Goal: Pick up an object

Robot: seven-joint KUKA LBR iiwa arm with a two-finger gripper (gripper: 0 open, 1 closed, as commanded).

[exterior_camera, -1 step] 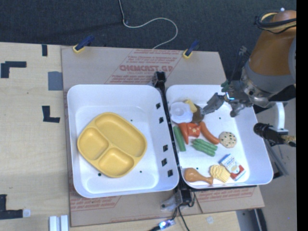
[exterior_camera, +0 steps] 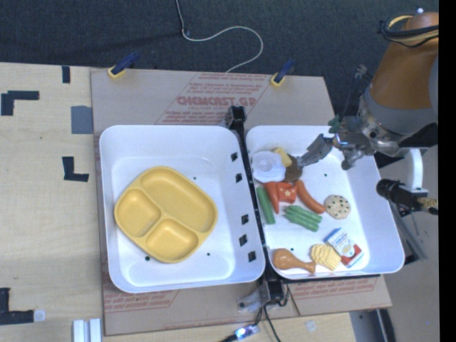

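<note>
The small brown and yellow toy piece (exterior_camera: 290, 164) lies right at the tip of the grey two-finger gripper (exterior_camera: 298, 164), on its bin-divider side, in the right-hand white bin (exterior_camera: 381, 226). Whether the gripper has it I cannot tell. The orange plastic carrot (exterior_camera: 308, 195) lies just below.

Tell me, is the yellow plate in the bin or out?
In. The yellow plate lies flat inside the left bin, white rim all around it.
</note>
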